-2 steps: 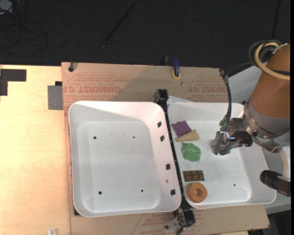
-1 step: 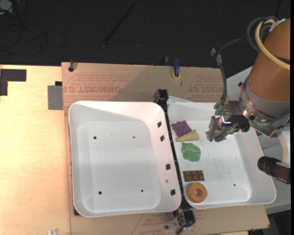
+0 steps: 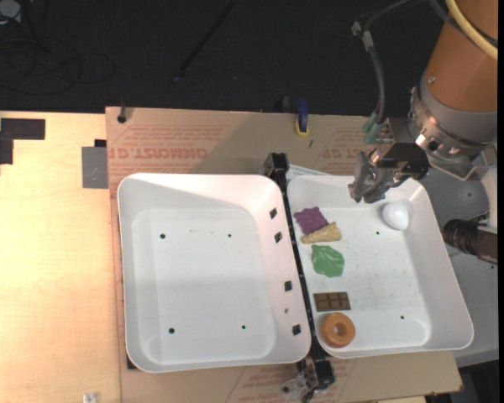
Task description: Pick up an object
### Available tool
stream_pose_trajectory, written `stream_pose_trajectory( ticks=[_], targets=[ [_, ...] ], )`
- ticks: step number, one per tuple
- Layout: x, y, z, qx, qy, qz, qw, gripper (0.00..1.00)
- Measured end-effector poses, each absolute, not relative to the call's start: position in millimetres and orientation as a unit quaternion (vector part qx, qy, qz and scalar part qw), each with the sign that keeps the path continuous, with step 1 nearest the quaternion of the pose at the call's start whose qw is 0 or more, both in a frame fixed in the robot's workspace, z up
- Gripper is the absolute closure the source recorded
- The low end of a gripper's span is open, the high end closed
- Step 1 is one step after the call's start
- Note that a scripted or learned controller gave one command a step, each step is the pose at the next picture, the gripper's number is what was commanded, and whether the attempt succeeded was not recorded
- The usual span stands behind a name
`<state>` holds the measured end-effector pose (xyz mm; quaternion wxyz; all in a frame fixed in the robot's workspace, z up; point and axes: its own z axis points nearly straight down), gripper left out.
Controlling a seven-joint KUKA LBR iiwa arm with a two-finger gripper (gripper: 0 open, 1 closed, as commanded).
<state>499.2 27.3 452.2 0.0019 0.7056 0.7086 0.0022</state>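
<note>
Reaching in from the right, the arm (image 3: 458, 65) is cut off by the top and right edges, so just its orange band and grey wrist can be seen. Its gripper (image 3: 368, 190) hangs over the far rim of the right bin (image 3: 437, 267); the fingers are dark and foreshortened against the rim, and how far apart they stand is hard to make out. Nothing shows between them.

6 things lie in the right bin. A white ball (image 3: 396, 216) sits just beside the gripper, to its right and nearer the camera, apart from it. Along the bin's left side run a purple piece (image 3: 311, 219), a tan wedge (image 3: 322, 235) touching it, and a green lump (image 3: 328, 261) just below. Nearer the front lie a brown chocolate bar (image 3: 333, 300) and an orange ring (image 3: 338, 330), close together; whether they touch is unclear.

The left bin (image 3: 202, 267) is brightly lit, its rim meeting the right bin's at black clips.
</note>
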Motion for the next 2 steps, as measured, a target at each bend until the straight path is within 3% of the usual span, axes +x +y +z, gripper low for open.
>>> stream_pose_trajectory(
  ticks=[1,2],
  targets=[
    [473.2,-65.6,313.0,0.71,0.704,-0.0059,-0.005,1.0],
    [476.4,-23.8,382.4,0.705,0.709,0.0014,0.001,1.0]
  ],
)
